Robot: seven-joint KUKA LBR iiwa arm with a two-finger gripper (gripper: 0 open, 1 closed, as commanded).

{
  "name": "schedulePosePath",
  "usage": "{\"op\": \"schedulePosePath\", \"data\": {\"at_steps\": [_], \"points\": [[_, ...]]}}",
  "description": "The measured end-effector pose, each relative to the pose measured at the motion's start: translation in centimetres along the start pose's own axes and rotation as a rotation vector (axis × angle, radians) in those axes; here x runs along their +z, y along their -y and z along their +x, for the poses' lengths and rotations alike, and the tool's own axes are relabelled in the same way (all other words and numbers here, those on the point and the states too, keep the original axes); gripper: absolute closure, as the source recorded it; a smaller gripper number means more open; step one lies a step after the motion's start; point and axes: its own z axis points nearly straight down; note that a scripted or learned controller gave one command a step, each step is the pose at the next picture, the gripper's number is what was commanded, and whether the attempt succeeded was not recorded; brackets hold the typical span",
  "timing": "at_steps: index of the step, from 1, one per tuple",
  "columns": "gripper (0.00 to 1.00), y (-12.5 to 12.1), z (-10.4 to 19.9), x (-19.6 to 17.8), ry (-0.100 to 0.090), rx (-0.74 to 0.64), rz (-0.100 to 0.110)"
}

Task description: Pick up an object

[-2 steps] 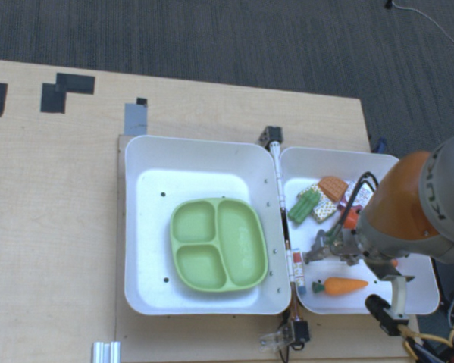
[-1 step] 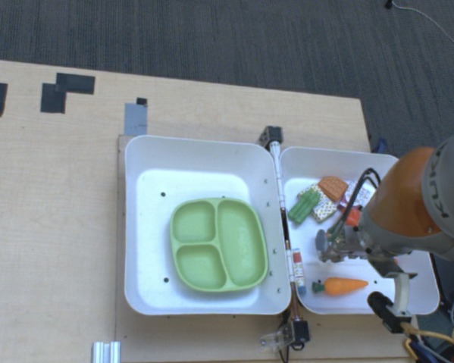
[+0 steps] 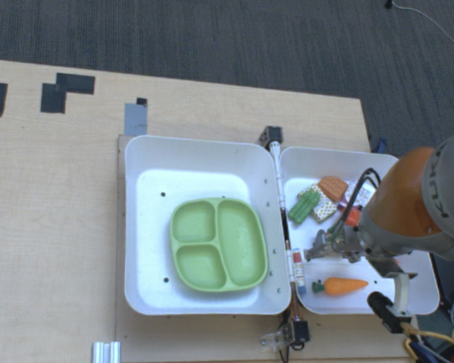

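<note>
The right bin (image 3: 430, 295) holds several small things. An orange toy carrot (image 3: 344, 285) lies near its front edge. At the back lie a green ridged toy (image 3: 305, 204), a pale speckled piece (image 3: 325, 211) and an orange-brown waffle-like piece (image 3: 333, 187). A white and pink packet (image 3: 360, 193) is partly hidden by the arm. My gripper (image 3: 322, 245) hangs low over the middle of this bin, just above the carrot and below the green toy, fingers pointing left. Its fingers stand open with nothing between them.
The left bin (image 3: 144, 233) holds a light green divided plate (image 3: 219, 245). A ridge (image 3: 284, 218) separates the two bins. The arm's grey and orange body (image 3: 408, 205) covers the right side of the right bin.
</note>
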Motion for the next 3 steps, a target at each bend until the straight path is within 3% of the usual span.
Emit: {"op": "schedulePosePath", "data": {"at_steps": [1,2,3], "points": [[0.00,0.3,-0.1,2.1,0.002,0.004,0.008],[1.00,0.1,0.0,1.0,0.002,0.000,0.002],[0.00,0.1,0.0,1.0,0.001,0.001,0.002]]}}
